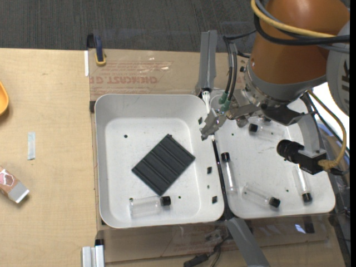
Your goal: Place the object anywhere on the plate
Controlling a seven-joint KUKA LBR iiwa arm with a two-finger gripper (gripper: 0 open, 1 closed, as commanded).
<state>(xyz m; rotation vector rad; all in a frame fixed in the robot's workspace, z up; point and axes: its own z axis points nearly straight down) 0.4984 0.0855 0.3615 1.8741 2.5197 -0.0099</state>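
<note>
The gripper [210, 128] hangs over the left bin's [105, 149] right rim; finger state cannot be told. A dark ribbed plate [163, 164] lies mid-bin, a clear vial [149, 204] near the front edge. Mirrored cardboard lettering [130, 79] is unreadable.

Open floor around ridged plate [163, 164]

Single fixed camera above bench [50, 110], slanted downward, both bins [103, 149] in frame

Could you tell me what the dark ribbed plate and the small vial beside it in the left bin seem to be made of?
The dark grey ribbed square plate looks like matte plastic or rubber: parallel grooves, no shine. The small clear vial with a black cap looks like transparent glass or plastic, since the white bin shows through it; which of the two cannot be told.
</note>
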